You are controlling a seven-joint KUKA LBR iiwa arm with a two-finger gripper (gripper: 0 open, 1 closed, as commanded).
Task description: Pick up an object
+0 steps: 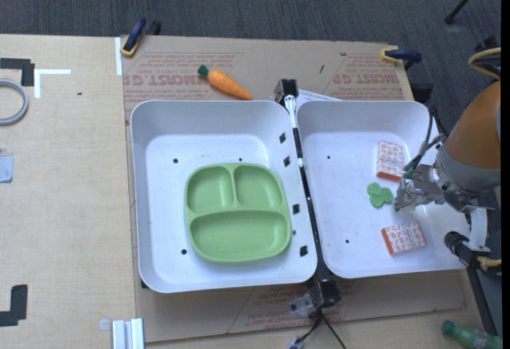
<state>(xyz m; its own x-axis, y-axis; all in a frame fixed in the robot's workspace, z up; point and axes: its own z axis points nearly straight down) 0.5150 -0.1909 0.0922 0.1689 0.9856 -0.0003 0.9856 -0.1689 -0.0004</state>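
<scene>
The right white bin [343, 252] holds a small green leafy toy [379, 195], an orange-and-white patterned card [390, 159] toward its far right and a second orange patterned block [404, 238] near its front right. My gripper [408, 200] hangs low over the right bin, just right of the green toy and above the front block. The arm reaches in from the right with its orange band [480, 128] above the wrist. Nothing shows between the fingers.
The left white bin [151, 180] bears a green three-part plate [237, 211]. A toy carrot [225, 82] lies on the cardboard behind the bins. Blue clamps [134, 36] hold the cardboard's far corners. A black clip [286, 89] sits where the bins meet.
</scene>
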